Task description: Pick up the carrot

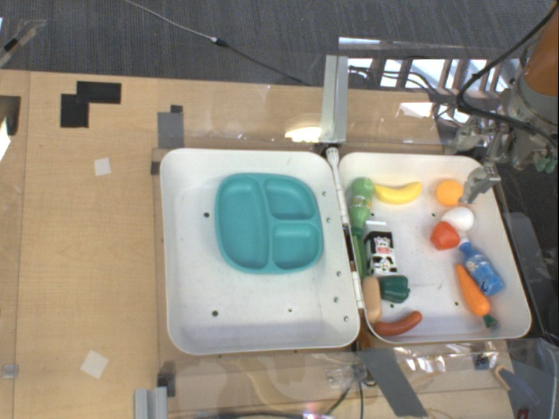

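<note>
The carrot (472, 291) is orange with a green stub at its lower end. It lies along the right wall of the right bin (515, 299), near the front corner and just below a blue bottle (481, 268). My gripper (479, 180) hangs at the bin's back right corner, above the rim and beside an orange ball (449, 192). It is well behind the carrot and holds nothing that I can see.
The right bin also holds a banana (397, 194), a green vegetable (359, 201), a white egg (460, 219), a red piece (444, 236), a cow-print carton (378, 248), a dark green block (395, 288), a bread stick (373, 298) and a sausage (397, 323). A teal divided plate (267, 223) lies in the left bin (192, 321).
</note>
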